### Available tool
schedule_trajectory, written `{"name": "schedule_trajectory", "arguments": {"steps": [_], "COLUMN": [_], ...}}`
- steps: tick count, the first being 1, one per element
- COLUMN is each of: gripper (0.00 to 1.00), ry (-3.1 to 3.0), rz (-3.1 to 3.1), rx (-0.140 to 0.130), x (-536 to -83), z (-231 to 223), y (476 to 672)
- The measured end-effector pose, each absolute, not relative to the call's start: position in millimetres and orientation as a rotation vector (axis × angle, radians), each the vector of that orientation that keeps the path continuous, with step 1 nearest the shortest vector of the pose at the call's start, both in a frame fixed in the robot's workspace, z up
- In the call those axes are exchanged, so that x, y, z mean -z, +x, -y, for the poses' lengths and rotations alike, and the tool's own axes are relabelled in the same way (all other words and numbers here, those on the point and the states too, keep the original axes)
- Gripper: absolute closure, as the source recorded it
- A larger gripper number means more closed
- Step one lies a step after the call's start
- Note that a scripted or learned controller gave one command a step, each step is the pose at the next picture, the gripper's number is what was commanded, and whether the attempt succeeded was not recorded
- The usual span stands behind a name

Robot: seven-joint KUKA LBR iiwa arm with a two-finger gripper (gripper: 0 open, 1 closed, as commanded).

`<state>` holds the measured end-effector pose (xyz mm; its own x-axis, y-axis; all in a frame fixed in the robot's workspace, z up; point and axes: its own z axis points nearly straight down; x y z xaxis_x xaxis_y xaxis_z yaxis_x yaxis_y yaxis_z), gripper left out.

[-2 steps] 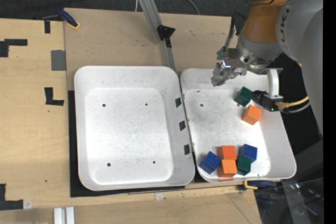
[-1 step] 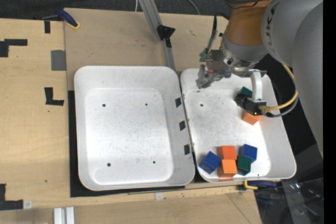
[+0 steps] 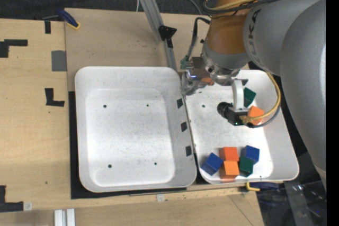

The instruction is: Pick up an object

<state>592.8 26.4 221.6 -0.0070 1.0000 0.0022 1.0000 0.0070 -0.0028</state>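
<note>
Camera view is up, so tell me: where is your claw [image 3: 189, 81]?

— Your claw hangs at the upper left corner of the right bin [image 3: 212, 135], by the rim that meets the left bin [image 3: 127, 129], in the upper middle of the frame. You cannot tell whether it is spread or pressed together, because the wrist crowds over it. Nothing shows gripped in it.

Which step would you call this?

— I'd judge it the approach, with no grasp made yet. The bin floor around your claw is bare white, with no block there to close on.

Then where are the things you could take?

— All of them lie in the right bin. Nearest are a green block [image 3: 249, 96] and an orange block [image 3: 256, 111], to the right of your claw and a little lower in the frame, close together by the bin's right side. Well apart from your claw, along the bin's lower edge, sits a huddle of blocks [image 3: 231, 168], packed tight, with a blue block [image 3: 212, 163] at its left end.

What does the next move call for?

— Choose one target first. The blue block looks the best bet, since it has open floor on its left. You would carry your claw down the frame and slightly right, centre it over that block, then descend. The tight packing may let a neighbour get nudged, so come in on the free side.
</note>
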Motion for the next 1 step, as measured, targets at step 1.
{"name": "schedule_trajectory", "arguments": {"steps": [1], "gripper": [1.00], "ry": [-2.210], "rz": [2.228], "rx": [-0.002], "x": [-214.8], "z": [-84.7], "y": [581.4]}}
